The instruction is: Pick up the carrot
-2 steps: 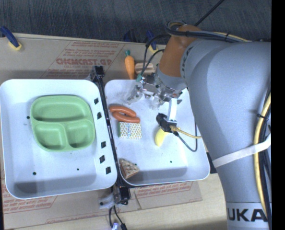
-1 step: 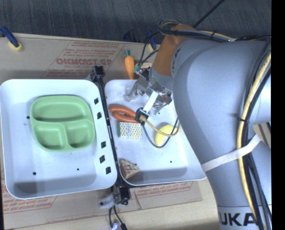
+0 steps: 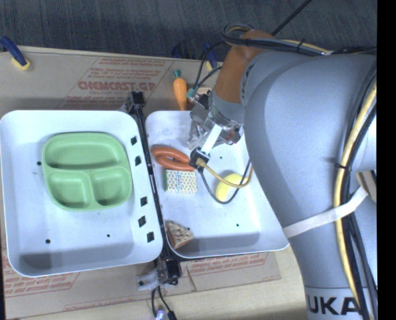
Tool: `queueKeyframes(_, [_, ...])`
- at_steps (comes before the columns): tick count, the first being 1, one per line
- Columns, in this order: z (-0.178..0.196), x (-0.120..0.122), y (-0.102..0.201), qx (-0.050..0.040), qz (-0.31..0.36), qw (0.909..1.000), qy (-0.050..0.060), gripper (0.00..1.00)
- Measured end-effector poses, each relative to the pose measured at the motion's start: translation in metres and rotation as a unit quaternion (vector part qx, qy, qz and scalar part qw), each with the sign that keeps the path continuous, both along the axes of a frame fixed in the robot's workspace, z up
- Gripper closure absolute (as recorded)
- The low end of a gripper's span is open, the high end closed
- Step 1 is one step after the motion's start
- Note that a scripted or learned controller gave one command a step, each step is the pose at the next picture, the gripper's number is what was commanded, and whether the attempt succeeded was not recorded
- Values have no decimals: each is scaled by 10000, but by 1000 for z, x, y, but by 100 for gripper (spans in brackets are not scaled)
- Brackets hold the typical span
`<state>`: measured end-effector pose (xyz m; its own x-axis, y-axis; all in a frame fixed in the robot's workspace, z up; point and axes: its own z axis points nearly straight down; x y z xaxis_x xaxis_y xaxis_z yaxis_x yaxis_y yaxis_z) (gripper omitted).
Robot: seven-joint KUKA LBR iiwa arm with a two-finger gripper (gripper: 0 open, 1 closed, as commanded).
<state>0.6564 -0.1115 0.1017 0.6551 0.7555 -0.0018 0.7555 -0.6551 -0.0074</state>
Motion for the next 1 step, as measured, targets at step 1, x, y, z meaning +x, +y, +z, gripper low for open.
queueKeyframes(1, [181,-36,-12,-14,-1549,9879,-16,100])
